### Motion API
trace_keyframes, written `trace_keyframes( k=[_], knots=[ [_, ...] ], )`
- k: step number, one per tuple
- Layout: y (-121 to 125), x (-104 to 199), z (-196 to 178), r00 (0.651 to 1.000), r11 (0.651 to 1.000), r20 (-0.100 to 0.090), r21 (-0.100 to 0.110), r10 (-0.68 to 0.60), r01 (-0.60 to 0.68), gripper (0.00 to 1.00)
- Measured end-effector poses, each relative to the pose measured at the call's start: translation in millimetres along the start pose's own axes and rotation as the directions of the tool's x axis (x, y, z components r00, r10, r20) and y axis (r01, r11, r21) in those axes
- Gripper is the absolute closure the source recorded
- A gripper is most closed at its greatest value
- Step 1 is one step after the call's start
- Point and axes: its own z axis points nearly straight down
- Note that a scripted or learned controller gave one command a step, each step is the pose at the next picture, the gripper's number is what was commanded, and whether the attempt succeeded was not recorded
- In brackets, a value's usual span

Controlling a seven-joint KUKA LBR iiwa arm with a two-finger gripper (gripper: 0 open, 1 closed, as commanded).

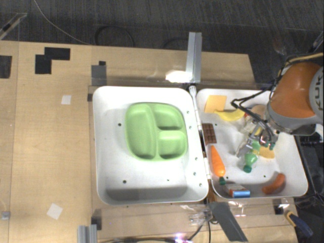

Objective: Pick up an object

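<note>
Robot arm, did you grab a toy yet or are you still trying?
Done: the arm has reached into the right bin, and its gripper is down among the toys, right by the green bottle. In hand: nothing I can confirm; the view doesn't show a toy held. Left: lifting one out. The carrot and sausage lie in the bin.

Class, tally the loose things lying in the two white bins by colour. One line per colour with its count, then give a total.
Green: 2, the divided tray and the small bottle
Yellow: 2, the cheese wedge and the banana
Orange: 1, the carrot
Brown: 2, the chocolate bar and the sausage
Blue: 1, the small block
Total: 8
</note>
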Motion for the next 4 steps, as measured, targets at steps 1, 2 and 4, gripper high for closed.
trace_keyframes(
  k=[1, 2, 4],
  knots=[
    [2, -5, -15, 1.0, 1.0, 0.017, -0.002, -0.006, 0.006, 1.0],
    [2, -4, -15, 1.0, 1.0, 0.016, -0.002, -0.006, 0.006, 0.0],
    [-6, 69, -2, 0.994, 0.994, 0.007, 0.001, 0.105, -0.105, 0.0]
  ],
)
